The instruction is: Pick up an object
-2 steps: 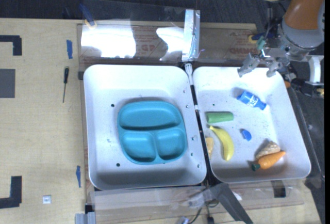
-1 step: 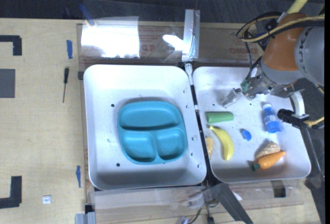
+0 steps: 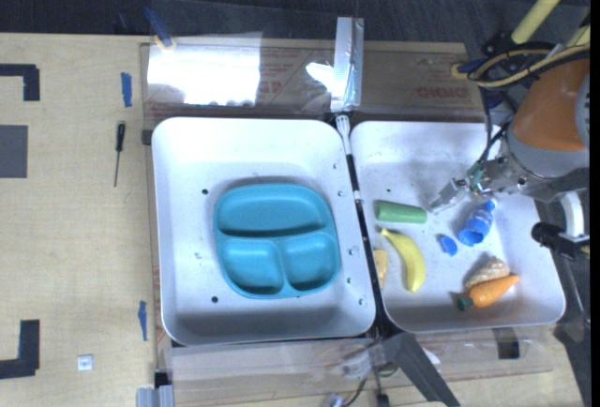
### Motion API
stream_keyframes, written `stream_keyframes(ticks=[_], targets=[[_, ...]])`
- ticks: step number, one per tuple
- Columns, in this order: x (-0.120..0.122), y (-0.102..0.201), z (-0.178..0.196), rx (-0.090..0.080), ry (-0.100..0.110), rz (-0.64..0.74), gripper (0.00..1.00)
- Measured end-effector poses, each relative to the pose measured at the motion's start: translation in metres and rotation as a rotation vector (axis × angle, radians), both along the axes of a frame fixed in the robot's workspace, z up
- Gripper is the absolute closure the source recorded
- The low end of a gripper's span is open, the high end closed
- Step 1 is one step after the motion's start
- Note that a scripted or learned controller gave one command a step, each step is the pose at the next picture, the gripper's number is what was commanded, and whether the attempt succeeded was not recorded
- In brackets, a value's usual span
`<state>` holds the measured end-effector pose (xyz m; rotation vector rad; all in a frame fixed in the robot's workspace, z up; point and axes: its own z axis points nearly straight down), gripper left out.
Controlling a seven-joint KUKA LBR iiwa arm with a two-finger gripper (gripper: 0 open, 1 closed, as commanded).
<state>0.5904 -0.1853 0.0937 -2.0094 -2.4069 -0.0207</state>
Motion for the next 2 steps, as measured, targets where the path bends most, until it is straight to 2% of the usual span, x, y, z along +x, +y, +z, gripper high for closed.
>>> stream_keyframes(ticks=[1,2], targets=[[-0.0502,-0.0053,0.0098,0.000,0.003,-0.006,0.00],[-0.0500,-0.0079,0.0194,-0.008,0.000,-0.008,1.00]])
